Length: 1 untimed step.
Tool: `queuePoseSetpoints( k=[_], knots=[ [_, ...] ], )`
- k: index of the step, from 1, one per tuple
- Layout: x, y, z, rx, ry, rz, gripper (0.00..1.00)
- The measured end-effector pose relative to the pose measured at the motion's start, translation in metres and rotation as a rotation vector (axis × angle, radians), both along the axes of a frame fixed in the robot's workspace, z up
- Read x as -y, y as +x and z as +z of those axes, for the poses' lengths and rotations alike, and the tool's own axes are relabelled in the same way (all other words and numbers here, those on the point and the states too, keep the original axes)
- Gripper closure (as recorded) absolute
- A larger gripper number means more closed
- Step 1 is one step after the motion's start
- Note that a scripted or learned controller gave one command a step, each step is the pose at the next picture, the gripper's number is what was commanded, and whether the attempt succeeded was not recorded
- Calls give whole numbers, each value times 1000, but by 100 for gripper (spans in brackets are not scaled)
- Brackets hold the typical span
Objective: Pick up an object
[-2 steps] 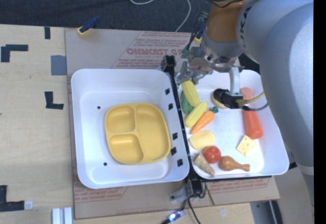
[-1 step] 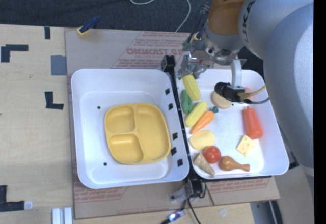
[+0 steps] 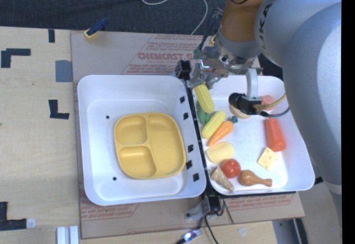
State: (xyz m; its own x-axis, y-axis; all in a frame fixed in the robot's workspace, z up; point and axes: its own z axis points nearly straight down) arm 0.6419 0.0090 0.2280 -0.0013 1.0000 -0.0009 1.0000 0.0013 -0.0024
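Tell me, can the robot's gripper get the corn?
Probably yes. The gripper sits right above the corn at the right bin's left edge, and nothing covers the corn's top. The wall between the bins and a green thing beside it leave little room.

I see the yellow compartmented plastic plate (image 3: 148,145) lying in the left shallow white bin (image 3: 94,98). The right shallow white bin (image 3: 297,154) holds the toy foods: yellow corn cob (image 3: 204,97) rearmost, orange carrot (image 3: 221,131) before it, brown drumstick (image 3: 254,178) nearest the front.
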Motion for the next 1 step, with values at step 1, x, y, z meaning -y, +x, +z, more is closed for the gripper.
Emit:
queuePoseSetpoints(
  k=[1],
  knots=[
    [14, 3, 5, 1, -1, -1, 100]
  ],
)
